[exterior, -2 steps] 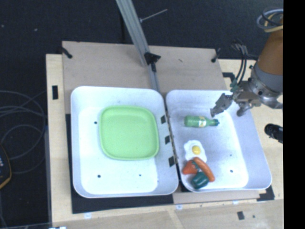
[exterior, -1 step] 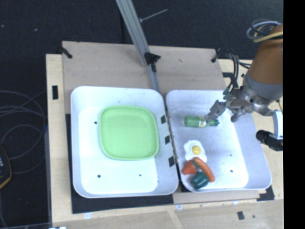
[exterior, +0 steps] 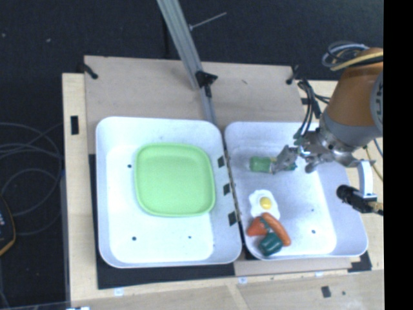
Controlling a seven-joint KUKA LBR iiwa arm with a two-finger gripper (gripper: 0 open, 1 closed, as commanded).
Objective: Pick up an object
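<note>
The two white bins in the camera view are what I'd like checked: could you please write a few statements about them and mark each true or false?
1. The green plate lies in the left bin. True.
2. The fried egg toy lies on the green plate. False: it lies in the right bin, away from the plate.
3. The claw is over the right bin, next to a small green object. True.
4. The arm reaches in from the view's left. False: it comes in from the right.
5. The orange and green toys sit near the right bin's front edge, below the egg. True.
</note>
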